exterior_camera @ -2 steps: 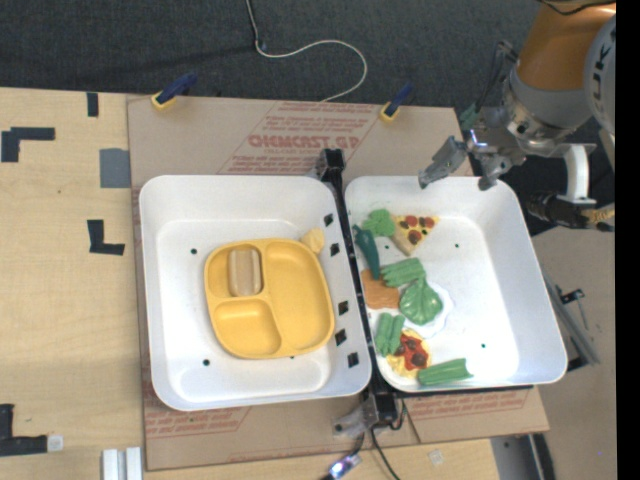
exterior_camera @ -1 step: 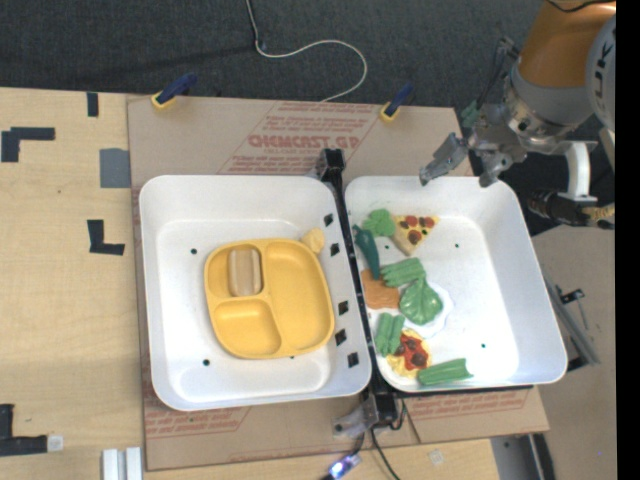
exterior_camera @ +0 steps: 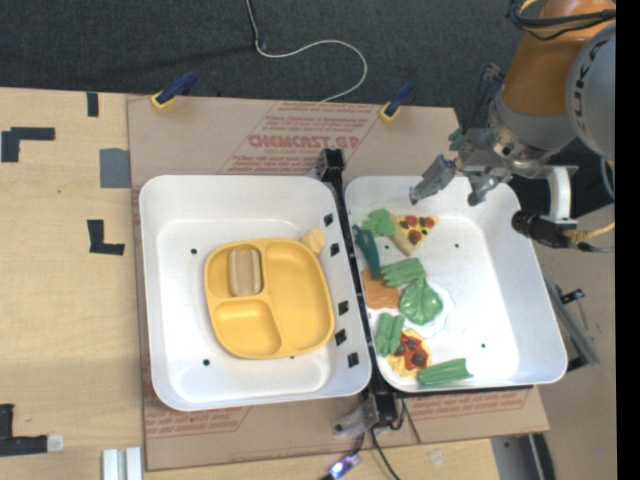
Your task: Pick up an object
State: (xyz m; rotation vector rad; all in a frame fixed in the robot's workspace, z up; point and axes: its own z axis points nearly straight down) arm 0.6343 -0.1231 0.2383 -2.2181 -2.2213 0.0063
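My gripper (exterior_camera: 455, 185) hovers over the far edge of the right bin (exterior_camera: 510, 298), its two fingers spread open with nothing between them. Just below and to its left lies a toy pizza slice (exterior_camera: 413, 229). Along the bin's left side sit a green broccoli-like piece (exterior_camera: 378, 222), a teal stick (exterior_camera: 368, 254), a tan piece (exterior_camera: 377, 291), a green leaf (exterior_camera: 421, 300), a green pepper (exterior_camera: 388, 333), a second pizza piece (exterior_camera: 410, 350) and a green bean pod (exterior_camera: 443, 371).
The left bin (exterior_camera: 170, 298) holds a yellow divided plate (exterior_camera: 268, 303) with a tan block (exterior_camera: 244, 270) in one compartment. A small yellow piece (exterior_camera: 315, 240) lies beside the plate. A black divider (exterior_camera: 345, 268) runs between the bins.
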